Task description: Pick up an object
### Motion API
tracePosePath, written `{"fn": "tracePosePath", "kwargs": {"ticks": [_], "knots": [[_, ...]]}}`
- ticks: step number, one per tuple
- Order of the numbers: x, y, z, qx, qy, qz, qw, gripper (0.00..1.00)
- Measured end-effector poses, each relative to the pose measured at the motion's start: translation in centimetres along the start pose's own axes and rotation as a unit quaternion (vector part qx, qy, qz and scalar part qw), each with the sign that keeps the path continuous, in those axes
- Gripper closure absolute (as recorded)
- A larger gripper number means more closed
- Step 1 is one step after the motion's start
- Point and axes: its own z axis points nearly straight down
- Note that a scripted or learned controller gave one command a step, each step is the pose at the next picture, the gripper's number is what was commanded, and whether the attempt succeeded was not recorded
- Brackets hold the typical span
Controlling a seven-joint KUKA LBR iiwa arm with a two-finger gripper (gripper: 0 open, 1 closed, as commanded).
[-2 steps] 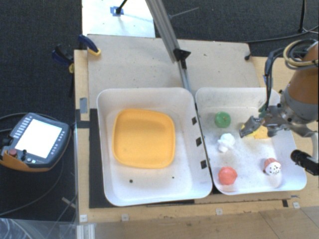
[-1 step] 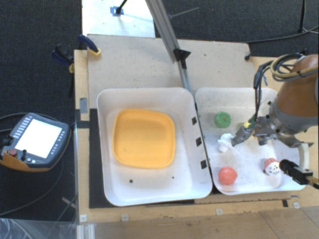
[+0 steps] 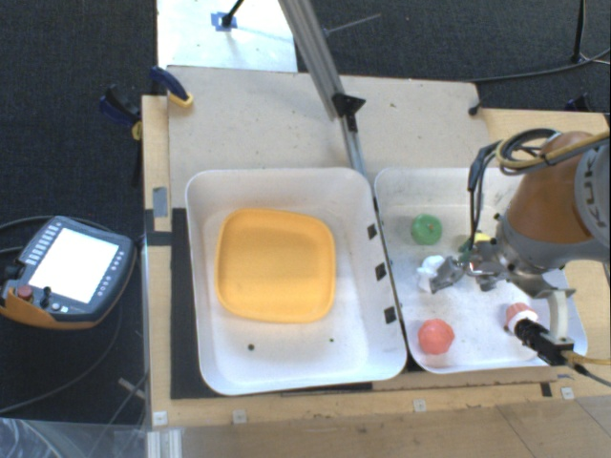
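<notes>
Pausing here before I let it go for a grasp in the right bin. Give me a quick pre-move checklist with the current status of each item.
1. Pincer is over the right bin, not the left: ok.
2. Pincer sits near a target, beside the small white object: ok.
3. Anything held between its fingers: cannot tell; the tip is small and blurred.
4. Other candidates free of the arm: green ball and red ball lie apart in the open: ok.
5. Red-and-white object reachable: not ok; it lies close under the wrist.
6. Yellow plate in the left bin is away from the work area: ok.
</notes>
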Motion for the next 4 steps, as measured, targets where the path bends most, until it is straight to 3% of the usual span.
{"fn": "tracePosePath", "kwargs": {"ticks": [1, 2, 4], "knots": [[0.0, 0.0, 3.6, -0.001, 0.000, 0.000, 1.0000, 0.00], [0.0, 0.1, 2.4, -0.002, 0.000, 0.000, 1.0000, 1.00], [0.8, -0.6, -7.4, -0.004, -0.001, -0.001, 1.0000, 1.00]]}}
